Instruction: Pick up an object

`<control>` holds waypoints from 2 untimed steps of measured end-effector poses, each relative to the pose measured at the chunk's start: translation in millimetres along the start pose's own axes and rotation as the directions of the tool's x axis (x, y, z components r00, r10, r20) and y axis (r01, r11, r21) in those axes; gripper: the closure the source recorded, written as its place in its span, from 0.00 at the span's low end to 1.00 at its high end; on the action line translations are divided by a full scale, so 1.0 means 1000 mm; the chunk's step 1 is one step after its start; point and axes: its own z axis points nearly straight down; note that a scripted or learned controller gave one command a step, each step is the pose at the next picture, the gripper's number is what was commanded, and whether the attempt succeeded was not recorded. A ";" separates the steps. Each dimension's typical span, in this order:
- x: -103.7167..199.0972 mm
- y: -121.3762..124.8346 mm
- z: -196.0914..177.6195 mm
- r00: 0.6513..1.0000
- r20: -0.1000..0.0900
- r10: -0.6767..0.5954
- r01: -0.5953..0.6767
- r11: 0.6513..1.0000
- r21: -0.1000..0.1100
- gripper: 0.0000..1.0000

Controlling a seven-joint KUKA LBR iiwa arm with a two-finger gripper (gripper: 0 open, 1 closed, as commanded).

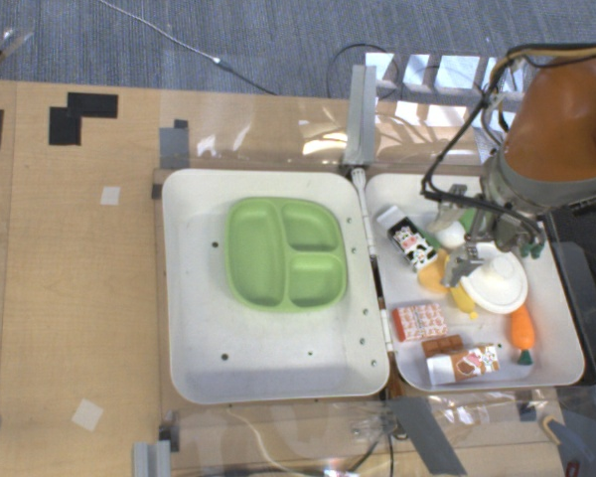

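Nearest lies a carton (pixel 464 363) at the right bin's (pixel 566 351) front, then a carrot (pixel 521 330). Gripper (pixel 464 269) sits low over the banana (pixel 457 291); its spread I cannot tell. Better to center on the banana, clear of the white dish (pixel 499 286), before closing.

arm (pixel 561 117) cropped right, white plate (pixel 502 286) partly hidden

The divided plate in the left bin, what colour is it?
Light green, plain with no pattern; the divided plate shows clearly in the camera view, lying in the left bin.
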 end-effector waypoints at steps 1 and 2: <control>0.040 -0.032 0.107 0.999 0.019 -0.038 0.038 0.999 0.004 0.00; -0.057 -0.043 0.113 0.996 0.020 0.090 -0.090 0.996 0.002 0.00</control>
